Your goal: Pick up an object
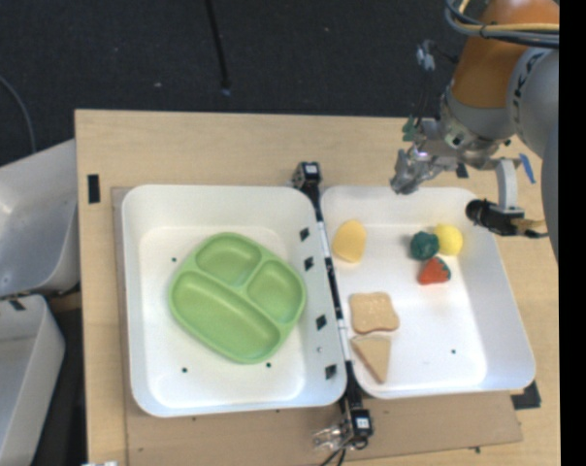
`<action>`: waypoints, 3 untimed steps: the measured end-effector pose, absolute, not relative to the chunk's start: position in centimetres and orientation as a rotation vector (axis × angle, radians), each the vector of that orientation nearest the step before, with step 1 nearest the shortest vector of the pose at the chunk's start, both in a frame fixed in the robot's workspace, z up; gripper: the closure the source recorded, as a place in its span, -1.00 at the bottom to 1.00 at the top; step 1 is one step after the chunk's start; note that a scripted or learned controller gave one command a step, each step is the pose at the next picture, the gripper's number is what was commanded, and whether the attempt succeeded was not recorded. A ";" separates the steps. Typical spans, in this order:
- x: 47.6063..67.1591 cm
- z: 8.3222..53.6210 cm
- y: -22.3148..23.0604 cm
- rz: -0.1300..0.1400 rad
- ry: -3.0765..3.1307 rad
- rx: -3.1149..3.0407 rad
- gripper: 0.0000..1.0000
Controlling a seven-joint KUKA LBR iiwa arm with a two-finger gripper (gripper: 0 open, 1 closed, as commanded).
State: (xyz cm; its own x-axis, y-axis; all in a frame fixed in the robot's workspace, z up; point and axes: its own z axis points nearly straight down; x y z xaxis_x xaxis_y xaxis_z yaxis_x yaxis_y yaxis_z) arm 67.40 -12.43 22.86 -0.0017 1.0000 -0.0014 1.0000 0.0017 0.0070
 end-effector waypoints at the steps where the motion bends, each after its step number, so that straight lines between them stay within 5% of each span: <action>1: 67.2 23.1 -6.8 0.002 2.228 2.214 1.00; 3: 63.8 24.4 3.9 0.003 2.230 2.214 1.00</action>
